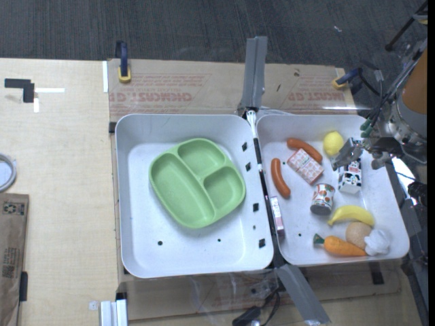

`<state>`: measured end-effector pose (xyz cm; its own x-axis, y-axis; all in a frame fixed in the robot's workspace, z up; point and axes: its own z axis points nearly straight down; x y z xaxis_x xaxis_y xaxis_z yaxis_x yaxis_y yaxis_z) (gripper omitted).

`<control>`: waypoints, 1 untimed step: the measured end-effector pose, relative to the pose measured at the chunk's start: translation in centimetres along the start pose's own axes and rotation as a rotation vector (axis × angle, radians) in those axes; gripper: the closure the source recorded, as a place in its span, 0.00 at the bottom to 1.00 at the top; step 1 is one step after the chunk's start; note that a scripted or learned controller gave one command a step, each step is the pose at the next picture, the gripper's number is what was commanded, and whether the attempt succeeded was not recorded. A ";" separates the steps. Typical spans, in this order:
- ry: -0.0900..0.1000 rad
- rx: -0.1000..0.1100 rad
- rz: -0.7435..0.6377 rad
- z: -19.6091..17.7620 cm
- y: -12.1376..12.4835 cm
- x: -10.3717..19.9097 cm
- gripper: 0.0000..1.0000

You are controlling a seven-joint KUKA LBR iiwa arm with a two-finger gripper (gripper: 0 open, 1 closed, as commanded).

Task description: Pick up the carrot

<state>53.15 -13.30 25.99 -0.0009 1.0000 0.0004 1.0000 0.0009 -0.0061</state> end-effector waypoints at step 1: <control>0.001 -0.001 -0.039 6.2 -5.2 2.4 0.00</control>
<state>47.92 -10.89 19.84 -0.0398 0.9992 0.0012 0.9992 0.0399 -0.0055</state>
